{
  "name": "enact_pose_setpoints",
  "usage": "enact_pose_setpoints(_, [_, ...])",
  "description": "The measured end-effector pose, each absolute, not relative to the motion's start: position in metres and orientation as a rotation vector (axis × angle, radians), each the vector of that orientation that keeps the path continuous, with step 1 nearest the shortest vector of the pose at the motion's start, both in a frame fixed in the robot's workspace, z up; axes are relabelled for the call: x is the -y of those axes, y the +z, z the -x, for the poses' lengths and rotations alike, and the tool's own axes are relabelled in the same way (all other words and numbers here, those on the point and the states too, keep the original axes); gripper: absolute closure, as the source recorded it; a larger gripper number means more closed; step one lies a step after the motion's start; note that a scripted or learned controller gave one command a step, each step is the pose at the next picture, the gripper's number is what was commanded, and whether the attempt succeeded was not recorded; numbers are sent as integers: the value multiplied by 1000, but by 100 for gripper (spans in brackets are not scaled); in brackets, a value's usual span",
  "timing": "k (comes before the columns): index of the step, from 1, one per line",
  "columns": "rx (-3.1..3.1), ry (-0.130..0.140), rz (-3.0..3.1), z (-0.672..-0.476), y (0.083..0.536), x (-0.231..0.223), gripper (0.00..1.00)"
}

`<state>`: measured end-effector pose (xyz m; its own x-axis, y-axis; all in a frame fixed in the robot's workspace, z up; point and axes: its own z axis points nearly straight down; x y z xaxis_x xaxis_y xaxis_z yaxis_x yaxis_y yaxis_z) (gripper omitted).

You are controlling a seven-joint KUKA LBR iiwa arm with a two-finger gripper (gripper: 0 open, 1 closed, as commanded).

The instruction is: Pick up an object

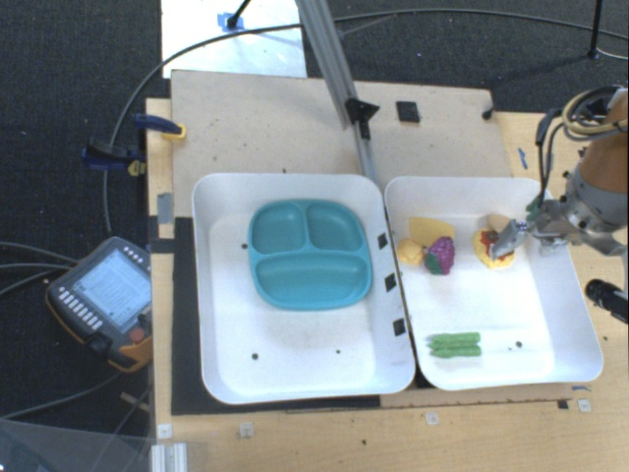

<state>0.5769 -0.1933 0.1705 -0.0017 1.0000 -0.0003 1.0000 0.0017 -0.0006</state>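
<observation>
The arm (600,200) enters from the right edge of the view and reaches over the right-hand bin (560,303). Its pincer (507,238) sits low over the upper middle of that bin, directly at a small yellow and red toy item (488,247), which lies beneath and against the fingertips. Whether the pincer is apart, together or clamped on that item cannot be told at this resolution; the item rests on the bin floor and no lift is evident. Just to the pincer's left, a purple toy piece (440,254) lies on the bin floor, touching a small yellow round piece (410,253) on its far side from the pincer. A flat yellow wedge (430,230) lies immediately behind those two, also left of the pincer and near it. Well below the pincer, toward the front of the same bin, a green pod-shaped toy (453,344) lies flat and apart from the other pieces. Further left of the pincer, across the divide between the bins, the left-hand bin (221,293) holds a teal divided plate (310,254), upright and lying flat in the bin's upper half. Far to the left, off the bench, a handheld control pendant (103,298) rests on the dark floor.
</observation>
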Motion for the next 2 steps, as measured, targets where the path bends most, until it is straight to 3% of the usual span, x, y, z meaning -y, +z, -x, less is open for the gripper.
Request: enact_pose_setpoints(2, [2225,-4,2224,-578,87,184,0])
